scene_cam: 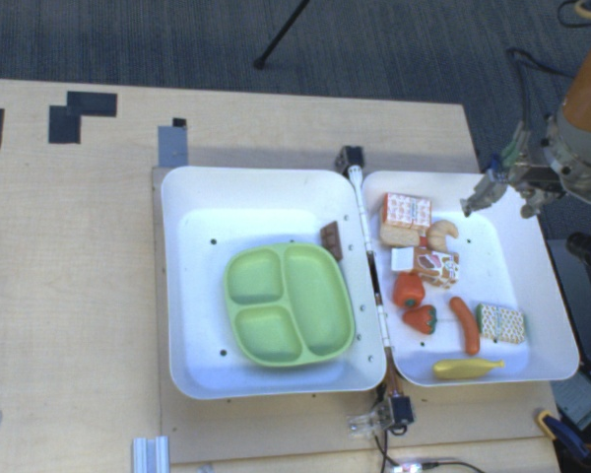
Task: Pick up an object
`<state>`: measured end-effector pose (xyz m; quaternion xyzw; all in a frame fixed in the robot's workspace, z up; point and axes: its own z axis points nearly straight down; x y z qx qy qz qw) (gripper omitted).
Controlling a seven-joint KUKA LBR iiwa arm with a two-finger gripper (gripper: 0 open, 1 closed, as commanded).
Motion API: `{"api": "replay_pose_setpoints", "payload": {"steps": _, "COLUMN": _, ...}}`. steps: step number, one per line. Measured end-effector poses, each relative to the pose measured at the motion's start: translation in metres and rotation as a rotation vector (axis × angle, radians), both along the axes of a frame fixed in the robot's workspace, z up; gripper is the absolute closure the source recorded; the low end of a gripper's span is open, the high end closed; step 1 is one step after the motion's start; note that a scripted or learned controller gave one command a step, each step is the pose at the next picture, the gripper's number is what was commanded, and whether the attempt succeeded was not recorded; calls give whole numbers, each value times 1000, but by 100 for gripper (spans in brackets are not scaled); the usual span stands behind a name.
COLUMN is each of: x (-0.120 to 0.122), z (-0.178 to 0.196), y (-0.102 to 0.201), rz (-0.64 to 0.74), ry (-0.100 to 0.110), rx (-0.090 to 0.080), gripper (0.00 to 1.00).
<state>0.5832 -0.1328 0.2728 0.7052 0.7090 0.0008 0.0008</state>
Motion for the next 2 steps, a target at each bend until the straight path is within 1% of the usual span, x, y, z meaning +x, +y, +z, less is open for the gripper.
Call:
{"api": "replay_pose_setpoints", "payload": {"steps": 1, "x": -11, "z": -141, "y": -16, "rz": -3, "ry": 2, "rx": 0, "gripper": 0}}
{"api": "replay_pose_setpoints", "payload": {"steps": 2, "x": -89, "z": -184, "y": 9, "rz": -2, "ry": -15, "rx": -5, "gripper": 0}}
